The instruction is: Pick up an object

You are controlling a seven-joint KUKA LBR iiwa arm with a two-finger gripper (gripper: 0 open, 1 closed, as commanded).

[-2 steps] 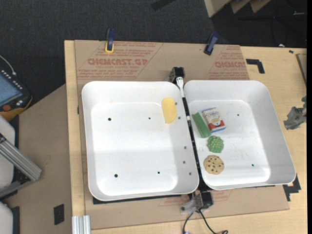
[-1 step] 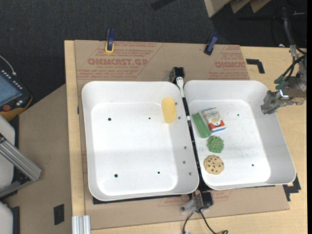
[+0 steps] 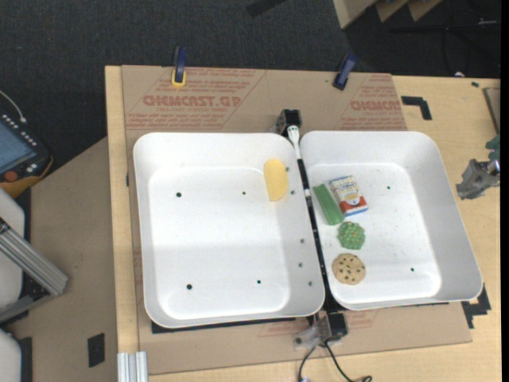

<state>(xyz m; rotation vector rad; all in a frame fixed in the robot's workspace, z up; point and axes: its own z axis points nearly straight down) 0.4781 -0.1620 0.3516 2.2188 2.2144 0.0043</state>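
The left bin [image 3: 159,213] holds a yellow banana-shaped piece [image 3: 275,179] near its upper right corner. Along the left side of the right bin [image 3: 429,213] lie a green bar [image 3: 326,204], a small white, blue and red carton [image 3: 347,195], a green broccoli-like lump [image 3: 351,235] and a round cookie [image 3: 348,269]. My gripper [image 3: 475,180] is a grey shape at the far right, outside the right bin's rim and well away from all the objects. Nothing is seen in it.
The bins rest on a cardboard sheet [image 3: 238,94] held by two clamps [image 3: 180,68] at the back. A black divider bar [image 3: 306,205] runs between the bins. Cables and a connector [image 3: 326,329] sit at the front edge.
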